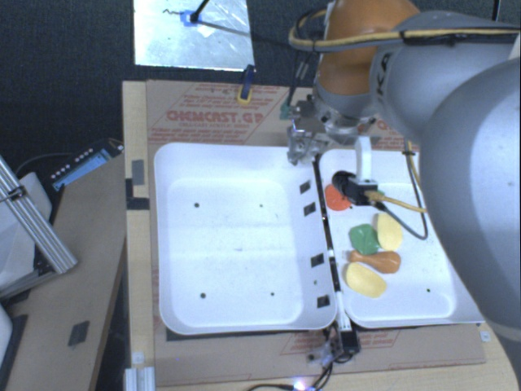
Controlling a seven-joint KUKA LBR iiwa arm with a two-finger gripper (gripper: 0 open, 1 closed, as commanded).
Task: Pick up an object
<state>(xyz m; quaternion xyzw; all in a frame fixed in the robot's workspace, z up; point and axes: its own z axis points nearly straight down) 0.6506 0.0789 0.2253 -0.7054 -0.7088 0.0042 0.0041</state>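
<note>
My gripper (304,151) hangs over the far end of the ridge between the two bins, near their back rims. In the right bin (431,300) lie a red-orange piece (334,198), a green piece (364,237), a pale yellow piece (391,232), an orange carrot-like piece (379,261) and a yellow piece (365,280). They cluster along that bin's left side, nearer the camera than the gripper. Nothing shows between the gripper's tips. The big grey arm hides the right bin's far right part.
The left bin (228,243) sits beside the right one on a cardboard sheet (212,114). Black clips (317,260) line the ridge between the bins. A shiny metal plate (192,23) lies beyond the cardboard, and a yellow clip (244,94) sits at its back edge.
</note>
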